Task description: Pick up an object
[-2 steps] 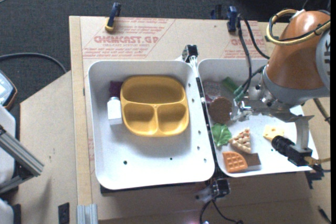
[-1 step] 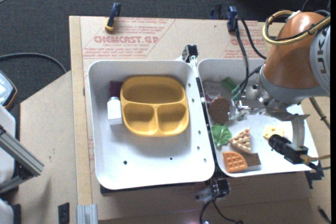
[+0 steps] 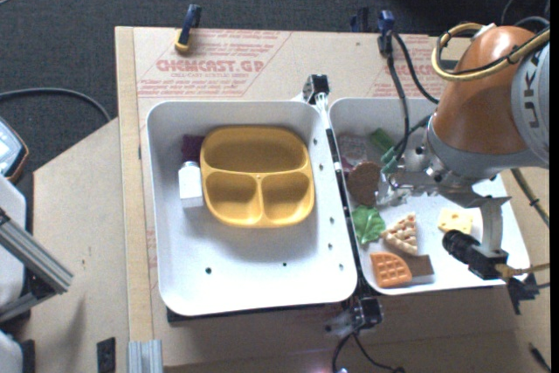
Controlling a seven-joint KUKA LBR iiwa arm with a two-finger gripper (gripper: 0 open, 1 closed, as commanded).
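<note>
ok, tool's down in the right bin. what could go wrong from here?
1. The toys crowd together: lettuce, cracker and waffle nearly touch, so a grasp may nudge neighbours or catch two.
2. The tool sits near the divider; a sideways move could clip it.
</note>
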